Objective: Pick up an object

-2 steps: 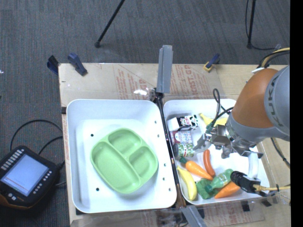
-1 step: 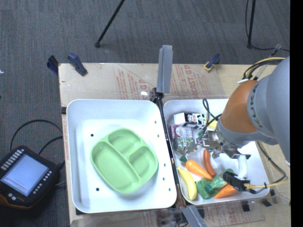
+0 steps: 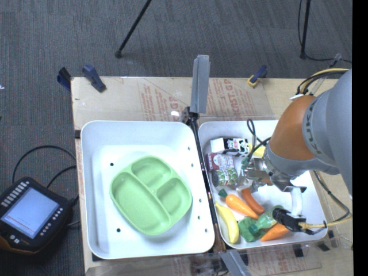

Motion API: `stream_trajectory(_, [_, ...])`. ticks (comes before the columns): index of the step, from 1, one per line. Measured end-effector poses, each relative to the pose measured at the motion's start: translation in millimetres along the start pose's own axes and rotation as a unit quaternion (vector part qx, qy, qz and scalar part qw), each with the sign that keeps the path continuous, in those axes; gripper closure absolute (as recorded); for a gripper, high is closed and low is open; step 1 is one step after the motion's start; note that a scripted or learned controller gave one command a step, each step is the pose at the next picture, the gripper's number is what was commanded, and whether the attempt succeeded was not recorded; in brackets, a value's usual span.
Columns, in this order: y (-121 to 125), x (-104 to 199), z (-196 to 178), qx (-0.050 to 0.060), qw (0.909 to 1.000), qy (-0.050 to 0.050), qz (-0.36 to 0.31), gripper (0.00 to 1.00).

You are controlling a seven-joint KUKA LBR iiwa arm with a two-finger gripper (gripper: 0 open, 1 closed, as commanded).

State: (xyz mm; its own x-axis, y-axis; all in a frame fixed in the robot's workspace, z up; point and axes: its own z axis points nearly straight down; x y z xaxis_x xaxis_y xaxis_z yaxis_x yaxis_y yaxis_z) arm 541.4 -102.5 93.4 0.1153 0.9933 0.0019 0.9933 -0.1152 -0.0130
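The right bin [image 3: 319,195] is crowded: a banana [image 3: 229,223], two carrots [image 3: 240,205], green toys [image 3: 251,227] and packets [image 3: 225,168] lie close together along its left and near sides, with the arm [image 3: 305,137] over its middle. The left bin [image 3: 95,171] holds a green tray [image 3: 150,195], with bare floor around it.

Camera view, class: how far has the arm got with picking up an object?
Done: the arm has reached into the right bin; its end effector sits low among the toys there. In hand: nothing visibly gripped. Left: grasping and lifting one. The carrots, banana and packets lie in the bin.
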Motion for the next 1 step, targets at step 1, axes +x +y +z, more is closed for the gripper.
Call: stream_trajectory(1, [-5.3,64.6,-92.5,-0.004,0.9998,-0.001,-0.021,1.00])
